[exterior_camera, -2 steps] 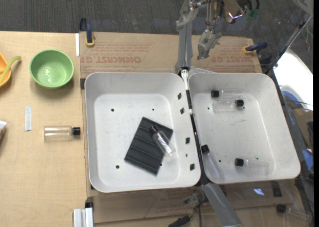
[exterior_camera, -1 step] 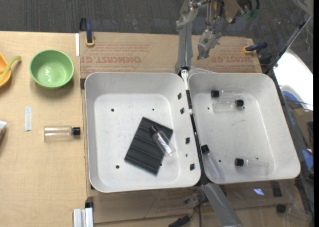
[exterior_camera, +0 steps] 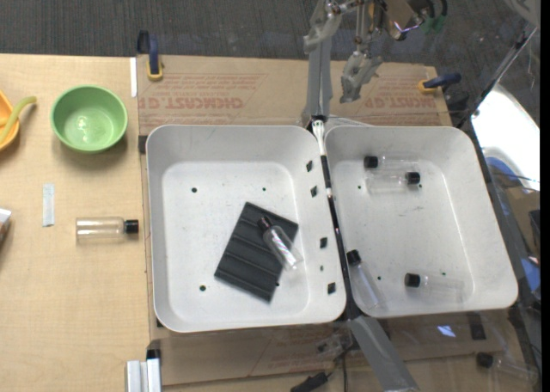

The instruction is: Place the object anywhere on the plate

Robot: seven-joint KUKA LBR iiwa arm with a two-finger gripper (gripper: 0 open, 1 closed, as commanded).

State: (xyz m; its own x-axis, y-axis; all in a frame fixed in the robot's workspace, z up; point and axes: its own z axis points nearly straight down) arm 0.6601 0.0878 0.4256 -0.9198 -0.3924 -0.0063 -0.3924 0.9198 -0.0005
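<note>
Gripper parked up high with its fingers spread and nothing between them, bottle already lying on the plate.

Camera view: the claw hangs over the cardboard at about 12 o'clock of the bench, above the seam between the two bins. The dark ribbed plate lies tilted in the left bin, toward its 5 o'clock side, and a small clear bottle rests on the plate's 2 o'clock corner. The right bin holds a few more clear bottles with black caps. Off at 9 o'clock there's a green bowl and another clear bottle on the wooden table.
</note>
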